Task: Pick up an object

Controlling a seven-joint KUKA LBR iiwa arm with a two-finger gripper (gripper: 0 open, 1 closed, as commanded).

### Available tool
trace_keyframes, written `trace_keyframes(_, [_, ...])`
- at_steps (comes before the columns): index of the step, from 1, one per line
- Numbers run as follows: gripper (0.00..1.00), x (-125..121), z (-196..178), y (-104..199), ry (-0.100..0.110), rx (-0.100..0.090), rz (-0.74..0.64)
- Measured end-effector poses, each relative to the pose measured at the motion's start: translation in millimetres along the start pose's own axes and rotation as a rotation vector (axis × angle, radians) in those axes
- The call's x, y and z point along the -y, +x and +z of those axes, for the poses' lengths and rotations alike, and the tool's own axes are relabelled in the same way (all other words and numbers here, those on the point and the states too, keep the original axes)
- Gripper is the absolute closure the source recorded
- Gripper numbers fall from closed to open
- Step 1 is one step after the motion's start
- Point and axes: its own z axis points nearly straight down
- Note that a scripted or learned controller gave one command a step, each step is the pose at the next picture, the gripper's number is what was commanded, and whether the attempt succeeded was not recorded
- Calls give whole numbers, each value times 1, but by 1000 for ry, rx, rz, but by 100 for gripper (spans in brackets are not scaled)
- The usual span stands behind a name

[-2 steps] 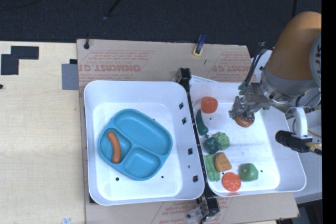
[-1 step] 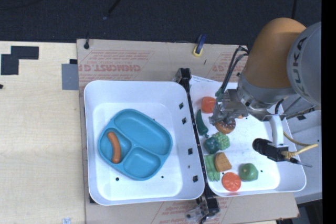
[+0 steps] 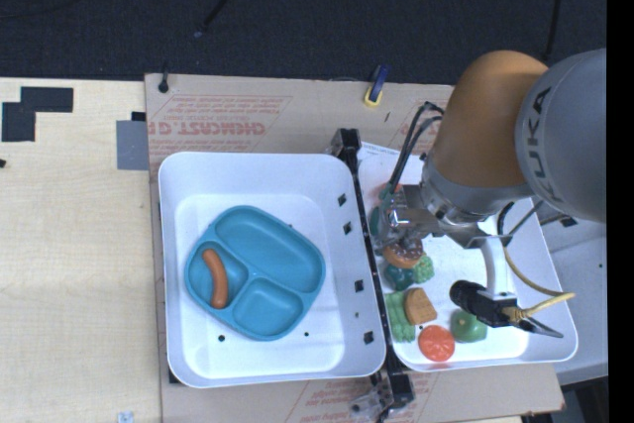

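Observation:
My gripper [image 3: 399, 231] hangs low over the left side of the right bin [image 3: 540, 243], under the grey and orange arm. Just below it lies a small round brown and teal toy [image 3: 403, 259], either touching the gripper or only close to it; I cannot tell which. Towards the near edge of the bin lie a green leafy piece [image 3: 398, 313], a tan square piece [image 3: 420, 305], a red tomato [image 3: 436, 343] and a green round piece [image 3: 468, 327]. The arm hides the far part of this bin.
In the left bin [image 3: 188, 183] a blue divided plate [image 3: 267, 258] carries an orange sausage [image 3: 215, 276] in its left compartment. A black divider [image 3: 362, 243] runs between the bins. Both bins rest on a cardboard sheet [image 3: 248, 119].

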Motion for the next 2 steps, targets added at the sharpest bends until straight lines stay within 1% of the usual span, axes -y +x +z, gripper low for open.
trace_keyframes(1, [100,15,11,48,0,0,-1])
trace_keyframes(2, [100,14,-10,52,-4,1,2])
